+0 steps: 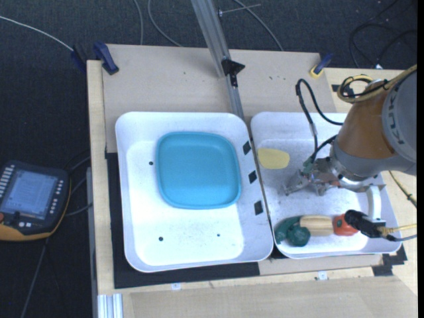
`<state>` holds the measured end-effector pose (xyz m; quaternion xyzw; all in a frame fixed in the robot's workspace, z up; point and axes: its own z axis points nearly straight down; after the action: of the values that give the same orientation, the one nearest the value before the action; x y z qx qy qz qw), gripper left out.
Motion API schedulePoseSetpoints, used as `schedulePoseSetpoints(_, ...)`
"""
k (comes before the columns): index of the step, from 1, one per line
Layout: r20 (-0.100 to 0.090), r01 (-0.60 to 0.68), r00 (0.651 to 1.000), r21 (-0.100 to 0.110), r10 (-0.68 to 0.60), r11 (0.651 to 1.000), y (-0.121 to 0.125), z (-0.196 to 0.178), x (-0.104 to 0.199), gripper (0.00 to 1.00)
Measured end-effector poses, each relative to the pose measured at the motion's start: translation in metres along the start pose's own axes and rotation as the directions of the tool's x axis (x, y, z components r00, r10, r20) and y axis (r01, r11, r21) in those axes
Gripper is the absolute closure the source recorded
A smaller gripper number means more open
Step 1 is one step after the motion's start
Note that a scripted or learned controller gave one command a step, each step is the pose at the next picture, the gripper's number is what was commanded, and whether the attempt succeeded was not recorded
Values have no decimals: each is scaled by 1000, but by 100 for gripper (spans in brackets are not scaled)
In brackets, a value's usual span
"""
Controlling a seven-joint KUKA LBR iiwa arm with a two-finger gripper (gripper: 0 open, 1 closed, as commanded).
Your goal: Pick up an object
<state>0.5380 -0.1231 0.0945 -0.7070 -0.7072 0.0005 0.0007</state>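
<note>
A pale wooden bench stands on dark, speckled carpet strewn with thin cables. A handheld control unit with a lit screen lies on the floor to the left. A blue clamp grips the bench's far left corner, and a slim metal rail slants down towards the gap between the two bins.

The left bin is shallow white plastic with rounded corners. It carries a square blue plate, smooth and matte with soft corners and a raised rim, set towards the far side.

The right bin holds the smaller things. A flat yellow piece, oval and smooth-looking, lies near the bin's left wall. Along the near wall a dark green lump, roundish and slightly crumpled in outline, touches a short pale wooden stick lying on its side. A small glossy red piece sits at the stick's other end. Whether these three are joined is unclear.

The grey arm, with its broad orange band, reaches in from the right. The tool, bare metal, hangs low over the middle of the right bin, between the yellow piece and the row at the near wall, just to the right of the yellow piece. Whether the tool is apart or together cannot be told, and nothing shows inside it.
</note>
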Motion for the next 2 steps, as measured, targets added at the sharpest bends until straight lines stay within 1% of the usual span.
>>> schedulePoseSetpoints(1, 0, 0, 1000, -3, 0, 1000, 1, -12, 0, 100)
schedulePoseSetpoints(2, 1, 0, 1000, -5, 0, 1000, 5, -55, -4, 100)
